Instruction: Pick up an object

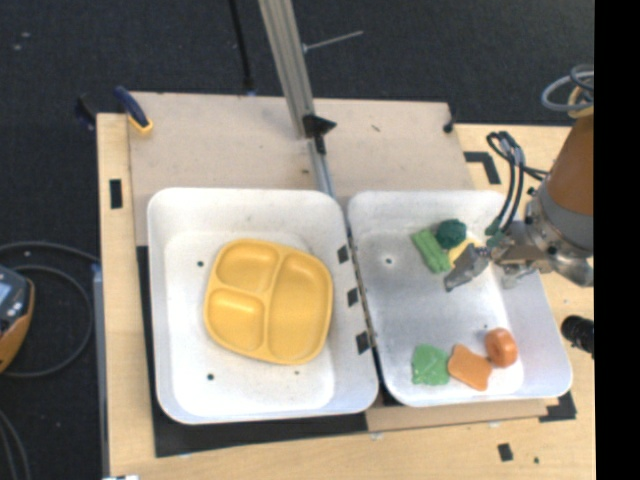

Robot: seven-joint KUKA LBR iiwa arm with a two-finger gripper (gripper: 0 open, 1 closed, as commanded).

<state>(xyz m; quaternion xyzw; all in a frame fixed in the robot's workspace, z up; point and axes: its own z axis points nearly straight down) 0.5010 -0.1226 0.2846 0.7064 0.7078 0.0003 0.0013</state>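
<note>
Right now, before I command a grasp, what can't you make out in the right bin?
- Gripper: finger state blurred, too small in the camera view.
- Yellow piece: mostly hidden behind the gripper.
- Dark green object: shape unclear, blurred.
- Arm: cut off by the right edge.

Can't tell if the gripper (478, 265) at right of centre has its fingers apart or closed. Hides part of a yellow piece (460, 254) beside the green block (431, 249). Arm (572, 183) cut off at the right edge. Orange gadget (12, 318) clipped at far left.
</note>
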